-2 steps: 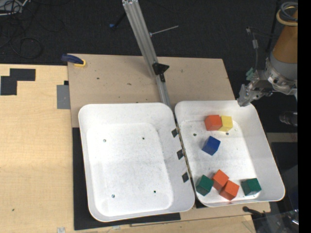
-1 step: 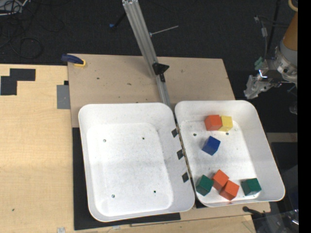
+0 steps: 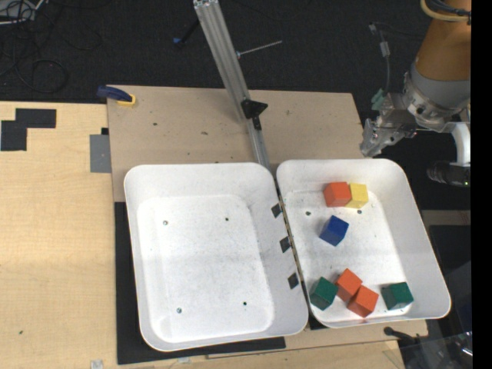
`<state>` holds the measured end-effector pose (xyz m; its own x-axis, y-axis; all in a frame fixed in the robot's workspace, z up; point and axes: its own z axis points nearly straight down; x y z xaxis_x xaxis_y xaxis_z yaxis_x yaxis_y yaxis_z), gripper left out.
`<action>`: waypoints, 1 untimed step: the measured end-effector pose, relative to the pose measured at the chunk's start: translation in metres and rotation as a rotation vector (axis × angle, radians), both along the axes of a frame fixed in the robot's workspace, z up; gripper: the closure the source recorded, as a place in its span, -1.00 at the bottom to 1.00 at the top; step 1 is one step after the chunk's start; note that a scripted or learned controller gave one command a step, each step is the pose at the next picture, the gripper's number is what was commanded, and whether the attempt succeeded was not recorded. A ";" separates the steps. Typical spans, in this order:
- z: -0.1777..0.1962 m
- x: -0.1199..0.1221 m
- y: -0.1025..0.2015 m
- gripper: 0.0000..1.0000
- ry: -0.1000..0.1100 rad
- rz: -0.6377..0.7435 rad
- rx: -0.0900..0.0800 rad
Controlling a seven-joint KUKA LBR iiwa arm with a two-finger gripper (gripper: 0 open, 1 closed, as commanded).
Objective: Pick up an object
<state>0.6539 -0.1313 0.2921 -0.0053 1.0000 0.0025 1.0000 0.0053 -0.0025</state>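
Our hand (image 3: 374, 139) hovers above the right bin's (image 3: 425, 229) far rim, clear of the blue cube (image 3: 334, 230); we cannot tell its grip state.

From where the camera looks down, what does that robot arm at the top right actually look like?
The arm is a thick rounded column with an orange band above a grey wrist section. Dark cables loop at its top. Below hangs a small pale metallic gripper, boxy and angular.

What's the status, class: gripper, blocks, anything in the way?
Gripper above right bin's far rim, holding nothing seen. Seven blocks in right bin; blue block sits alone. Orange block touches yellow block. Nothing over the blue one.
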 end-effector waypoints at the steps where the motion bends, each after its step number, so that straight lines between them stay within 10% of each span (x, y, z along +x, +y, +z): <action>1: -0.021 -0.006 0.047 1.00 0.002 -0.001 0.000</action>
